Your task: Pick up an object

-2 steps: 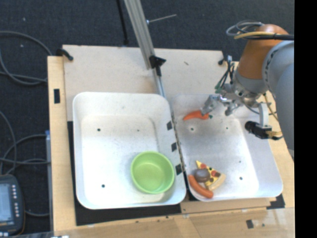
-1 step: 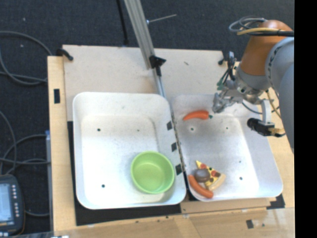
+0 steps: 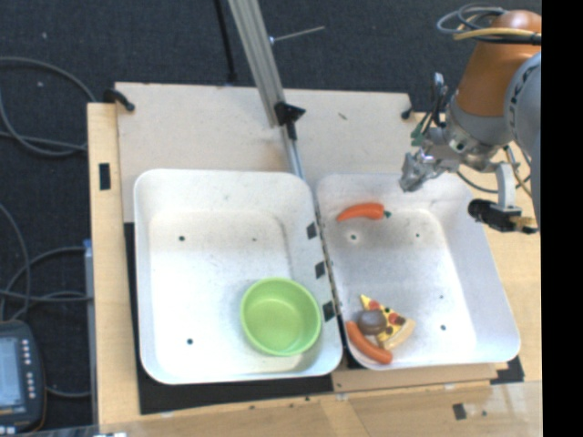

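A wooden worktop (image 3: 182,126) carries two shallow white bins side by side: the left bin (image 3: 182,208) holds a green bowl (image 3: 281,315) in its near right corner, and the right bin (image 3: 455,271) holds an orange carrot (image 3: 361,212) at its far left and a small heap of toy food (image 3: 376,328) at its near left corner. The grey arm's tool (image 3: 414,173) hangs above the right bin's far edge, just right of the carrot and apart from it; whether it is open or closed cannot be told. To pick the carrot cleanly, the tool would probably need to shift left until centred over it, straddle its narrow width, and descend fully before closing.
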Controlling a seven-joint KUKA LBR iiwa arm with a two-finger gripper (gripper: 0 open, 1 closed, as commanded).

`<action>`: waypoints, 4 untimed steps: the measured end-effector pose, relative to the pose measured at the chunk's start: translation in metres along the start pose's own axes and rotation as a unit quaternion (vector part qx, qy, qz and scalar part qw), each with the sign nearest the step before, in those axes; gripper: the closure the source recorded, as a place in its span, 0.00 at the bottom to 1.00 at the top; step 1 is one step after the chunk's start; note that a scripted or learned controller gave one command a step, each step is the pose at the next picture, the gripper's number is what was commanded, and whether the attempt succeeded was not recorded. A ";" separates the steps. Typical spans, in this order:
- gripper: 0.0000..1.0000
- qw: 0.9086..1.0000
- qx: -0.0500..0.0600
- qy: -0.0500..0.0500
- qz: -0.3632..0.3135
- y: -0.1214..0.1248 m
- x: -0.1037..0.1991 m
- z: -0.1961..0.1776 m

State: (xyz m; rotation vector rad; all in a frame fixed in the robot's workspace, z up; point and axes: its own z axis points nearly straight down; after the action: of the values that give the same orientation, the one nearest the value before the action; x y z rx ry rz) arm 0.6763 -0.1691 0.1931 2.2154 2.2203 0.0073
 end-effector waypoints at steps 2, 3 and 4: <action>1.00 1.000 0.000 0.000 -0.001 0.007 -0.008 -0.086; 1.00 1.000 0.004 0.000 -0.002 0.001 0.048 -0.071; 1.00 1.000 0.004 0.000 -0.002 0.002 0.095 -0.062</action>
State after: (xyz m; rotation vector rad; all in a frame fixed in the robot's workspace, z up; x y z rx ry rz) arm 0.6778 -0.0741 0.2555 2.2148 2.2281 -0.0004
